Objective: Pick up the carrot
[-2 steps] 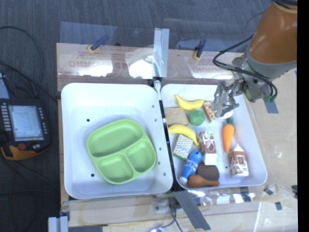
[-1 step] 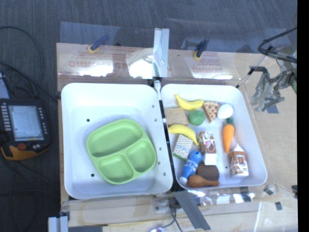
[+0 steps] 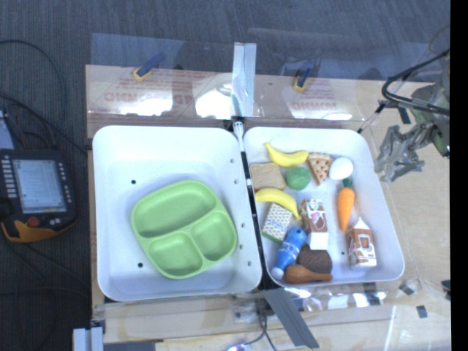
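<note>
Camera view: fixed overhead, slanted, over both bins.
Arm: enters from the right; jaws (image 3: 398, 156) hang outside the right bin (image 3: 380, 196), just beyond its right wall, above the worktop (image 3: 420, 218).
Jaws state: cannot tell whether parted or closed; nothing visibly between them.
Carrot (image 3: 345, 205): orange with a green top, lying lengthwise in the right bin's right part, top toward the far side, below a white egg (image 3: 341, 169), above a small carton (image 3: 360, 247).
Room: bare floor right of the carrot up to the bin wall.
Left bin (image 3: 117, 159): holds a green divided plate (image 3: 184, 229).
</note>
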`<act>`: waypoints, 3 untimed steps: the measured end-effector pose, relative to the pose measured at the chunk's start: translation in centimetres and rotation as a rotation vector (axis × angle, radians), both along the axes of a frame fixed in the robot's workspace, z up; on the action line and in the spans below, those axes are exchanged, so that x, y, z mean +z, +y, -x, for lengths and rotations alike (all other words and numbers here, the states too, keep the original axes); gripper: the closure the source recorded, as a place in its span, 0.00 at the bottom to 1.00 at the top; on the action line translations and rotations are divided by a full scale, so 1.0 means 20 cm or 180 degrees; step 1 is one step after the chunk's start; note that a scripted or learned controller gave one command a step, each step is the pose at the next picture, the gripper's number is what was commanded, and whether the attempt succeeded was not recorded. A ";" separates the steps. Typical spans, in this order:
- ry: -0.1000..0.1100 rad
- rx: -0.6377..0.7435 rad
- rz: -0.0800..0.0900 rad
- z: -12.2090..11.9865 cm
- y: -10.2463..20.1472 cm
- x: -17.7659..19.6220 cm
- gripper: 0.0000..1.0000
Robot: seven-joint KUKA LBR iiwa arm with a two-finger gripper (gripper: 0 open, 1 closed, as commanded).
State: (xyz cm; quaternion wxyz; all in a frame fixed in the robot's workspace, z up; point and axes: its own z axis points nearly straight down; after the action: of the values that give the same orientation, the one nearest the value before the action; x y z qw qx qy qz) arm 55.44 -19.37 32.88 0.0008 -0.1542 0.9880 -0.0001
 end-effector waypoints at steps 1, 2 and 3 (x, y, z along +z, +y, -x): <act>-0.0005 0.0002 0.0000 0.00 0.00 0.00 0.00; 0.0029 0.0171 -0.0016 0.08 -0.05 -0.93 0.00; -0.0082 0.0159 0.0026 0.01 -0.12 -1.05 0.00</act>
State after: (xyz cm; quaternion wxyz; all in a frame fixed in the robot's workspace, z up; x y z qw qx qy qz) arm 55.32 -21.72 11.78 0.0129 -0.1789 0.9838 -0.0061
